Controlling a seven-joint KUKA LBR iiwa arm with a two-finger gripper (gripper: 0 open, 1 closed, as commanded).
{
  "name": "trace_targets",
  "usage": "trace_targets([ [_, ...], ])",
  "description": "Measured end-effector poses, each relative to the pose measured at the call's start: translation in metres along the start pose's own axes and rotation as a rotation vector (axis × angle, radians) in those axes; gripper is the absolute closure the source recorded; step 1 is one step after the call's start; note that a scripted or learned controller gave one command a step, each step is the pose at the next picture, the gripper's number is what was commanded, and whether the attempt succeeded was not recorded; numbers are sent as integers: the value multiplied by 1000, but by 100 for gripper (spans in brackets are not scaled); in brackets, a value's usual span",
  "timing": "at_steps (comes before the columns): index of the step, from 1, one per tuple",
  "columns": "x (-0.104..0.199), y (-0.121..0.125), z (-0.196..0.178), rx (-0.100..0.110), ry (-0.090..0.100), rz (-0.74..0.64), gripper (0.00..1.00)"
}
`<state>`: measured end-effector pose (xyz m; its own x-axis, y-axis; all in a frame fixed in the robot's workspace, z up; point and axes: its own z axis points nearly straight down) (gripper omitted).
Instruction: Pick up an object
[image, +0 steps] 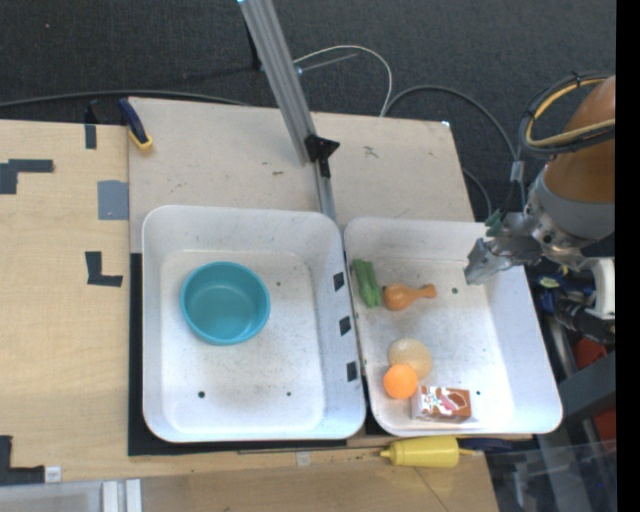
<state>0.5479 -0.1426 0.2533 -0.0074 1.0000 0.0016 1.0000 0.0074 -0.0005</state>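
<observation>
The right bin (520, 340) holds a green vegetable (366, 282), a small tan gourd-shaped piece (406, 295), a pale round item (410, 355), an orange ball (400, 382) and a red-and-white packet (443, 403). My gripper (482, 262) hangs over the bin's upper right corner, right of the gourd piece and apart from it. I see nothing between its fingers. A teal bowl (225, 303) sits in the left bin (160, 330).
A yellow bottle (425, 452) lies on the bench just below the right bin's front rim. A grey pole (290, 85) slants down to the gap between the bins. Cables loop behind the bins. A blue-and-yellow clamp (136, 125) lies at the bench's upper left.
</observation>
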Motion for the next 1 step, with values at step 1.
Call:
trace_targets([
  [1, 58, 25, 5, 1, -1, 0, 100],
])
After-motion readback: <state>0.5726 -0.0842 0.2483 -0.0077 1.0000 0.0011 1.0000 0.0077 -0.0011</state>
